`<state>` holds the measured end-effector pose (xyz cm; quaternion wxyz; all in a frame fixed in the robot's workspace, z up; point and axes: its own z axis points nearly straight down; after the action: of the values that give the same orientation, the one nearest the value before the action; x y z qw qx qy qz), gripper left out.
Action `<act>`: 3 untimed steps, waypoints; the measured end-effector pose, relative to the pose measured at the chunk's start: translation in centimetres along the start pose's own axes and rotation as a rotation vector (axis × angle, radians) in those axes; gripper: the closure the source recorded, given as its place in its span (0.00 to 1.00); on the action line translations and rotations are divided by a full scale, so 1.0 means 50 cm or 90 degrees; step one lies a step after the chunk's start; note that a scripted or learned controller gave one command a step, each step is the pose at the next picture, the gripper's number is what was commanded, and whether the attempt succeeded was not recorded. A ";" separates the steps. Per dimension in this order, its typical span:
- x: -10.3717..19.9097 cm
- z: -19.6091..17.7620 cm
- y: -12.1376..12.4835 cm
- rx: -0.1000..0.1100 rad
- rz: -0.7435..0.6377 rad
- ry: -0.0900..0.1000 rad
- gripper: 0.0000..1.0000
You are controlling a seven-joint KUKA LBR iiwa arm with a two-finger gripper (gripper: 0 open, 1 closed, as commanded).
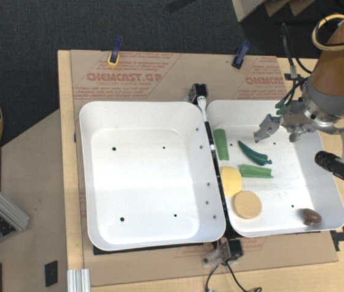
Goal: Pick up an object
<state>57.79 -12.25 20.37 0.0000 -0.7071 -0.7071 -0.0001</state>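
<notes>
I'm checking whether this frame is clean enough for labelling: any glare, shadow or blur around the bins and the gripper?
Camera view: even, soft light; the left bin is bright white with a faint shading band, no hard glare. The gripper casts little shadow on the right bin. The green pieces and the tan disc read sharp; the arm's upper part looks slightly soft.
</notes>
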 end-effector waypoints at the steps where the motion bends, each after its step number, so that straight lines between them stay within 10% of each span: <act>1: 0.096 -0.128 -0.084 -0.002 -0.003 0.001 0.00; 2: 0.211 -0.163 -0.138 0.001 -0.004 0.002 0.00; 3: 0.117 -0.302 -0.198 -0.005 0.003 -0.001 0.00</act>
<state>47.89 -6.42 35.45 -0.0038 -0.7088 -0.7054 -0.0023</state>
